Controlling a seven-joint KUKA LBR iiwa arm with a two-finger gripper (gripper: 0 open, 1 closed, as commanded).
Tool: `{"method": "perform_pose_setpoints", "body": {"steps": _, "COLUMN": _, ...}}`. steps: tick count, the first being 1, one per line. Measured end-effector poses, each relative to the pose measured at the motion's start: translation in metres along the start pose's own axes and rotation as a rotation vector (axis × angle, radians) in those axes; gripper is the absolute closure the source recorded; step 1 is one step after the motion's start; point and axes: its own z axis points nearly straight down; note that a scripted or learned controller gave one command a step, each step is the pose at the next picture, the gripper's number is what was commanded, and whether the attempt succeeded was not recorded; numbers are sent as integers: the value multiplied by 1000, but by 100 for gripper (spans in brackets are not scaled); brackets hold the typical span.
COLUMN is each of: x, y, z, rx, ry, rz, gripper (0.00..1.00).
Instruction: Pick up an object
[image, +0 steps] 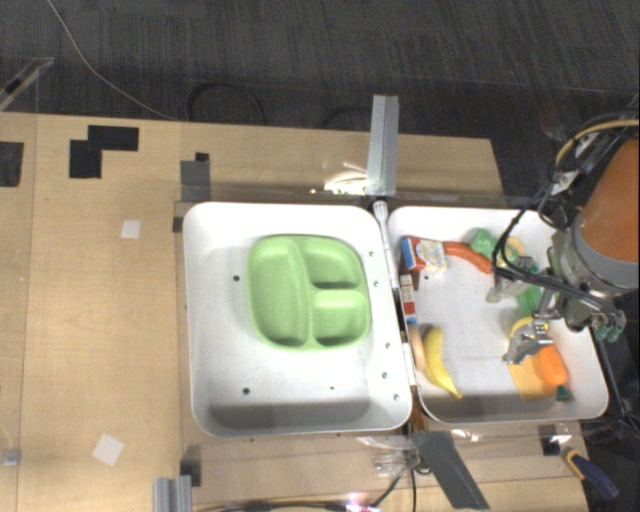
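The right bin (468, 312) holds a yellow banana (437, 362) near its left wall. A red and white carton (428, 256) and an orange carrot with a green top (472, 256) lie along its far side. An orange object (551, 367) rests on a yellow piece (527, 381) in the near right corner. My gripper (525, 343) hangs low over the right side of this bin, just left of the orange object and close above the yellow piece. The arm's grey body and cables cover the bin's right edge.
The left bin (215, 400) holds a green divided plate (305, 290). A metal post (383, 150) stands behind the wall between the bins. A thin blue and red item (405, 270) lies along the right bin's left wall.
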Motion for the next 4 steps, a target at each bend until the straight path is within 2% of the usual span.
{"method": "perform_pose_setpoints", "body": {"steps": 1, "x": 7, "y": -49, "z": 113, "rx": -2, "ry": 4, "rz": -246, "gripper": 0}}
{"method": "perform_pose_setpoints", "body": {"steps": 2, "x": -6, "y": -53, "z": 157, "rx": 2, "ry": -7, "rz": -160, "gripper": 0}}
{"method": "perform_pose_setpoints", "body": {"steps": 3, "x": -28, "y": -66, "z": 157, "rx": 3, "ry": -6, "rz": -531, "gripper": 0}}
{"method": "perform_pose_setpoints", "body": {"steps": 4, "x": -6, "y": -53, "z": 156, "rx": 7, "ry": -14, "rz": -583, "gripper": 0}}
